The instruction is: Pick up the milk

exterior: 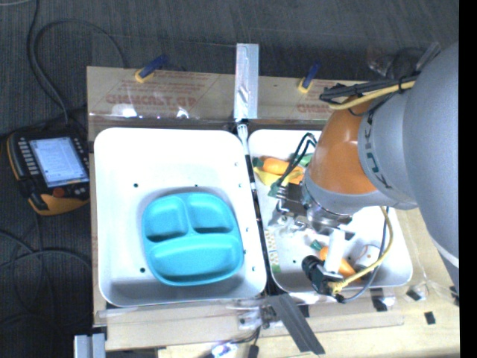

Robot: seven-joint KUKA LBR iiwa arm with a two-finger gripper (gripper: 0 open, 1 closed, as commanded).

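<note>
1. Camera view: grey arm with an orange band [339, 159] reaching down into the right shallow white bin [403, 273], with the gripper [328, 236] low over that bin's middle.
2. Cannot tell whether the gripper is wide, narrow or holding anything; mostly hidden under the wrist.
3. Small white boxy item, seemingly the milk [367, 253], lying toward the front right of the right bin, just beside the gripper and not seen inside it.
4. Also in the right bin: yellow and orange pieces [272, 168] at the back left.
5. In the left shallow white bin [104, 200]: a light blue divided plastic tray [194, 233], sitting toward the front.
6. Under both bins, a brown board bench [168, 95] with two blue-and-yellow clamps [151, 67] at the back edge.
7. On the dark carpeted floor [45, 274] at the left, a handheld control pendant with a lit screen [48, 166] and loose black cables [45, 39].
</note>
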